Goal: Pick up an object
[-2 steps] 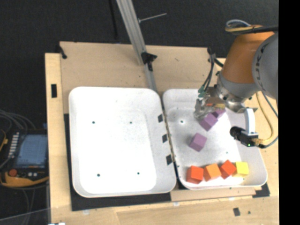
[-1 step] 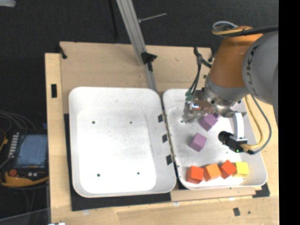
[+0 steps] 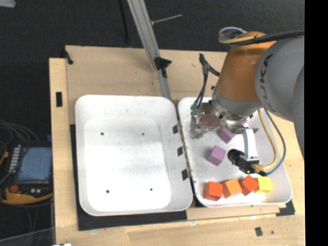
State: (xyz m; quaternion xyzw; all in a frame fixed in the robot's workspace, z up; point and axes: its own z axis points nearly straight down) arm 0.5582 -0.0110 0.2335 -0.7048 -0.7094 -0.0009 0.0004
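Reaching in from the right, the grey arm with its orange band hangs its gripper (image 3: pixel 199 128) low over the right bin (image 3: pixel 201 199), near that bin's left wall. Whether it is open or closed, I cannot tell from here. Nothing shows in its grasp. One purple cube (image 3: pixel 216 155) lies just below it; another purple block (image 3: pixel 225 134) peeks out beside the wrist. Along the near rim sit an orange-red cube (image 3: pixel 213 190), an orange cube (image 3: pixel 232 188), a red cube (image 3: pixel 249 184) and a yellow cube (image 3: pixel 264 183).

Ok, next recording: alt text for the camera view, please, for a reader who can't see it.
A grey and orange arm reaches from the right, its gripper low over the right bin, which holds two purple blocks and, along its near edge, a row of orange, red and yellow blocks. The left bin lies alongside.
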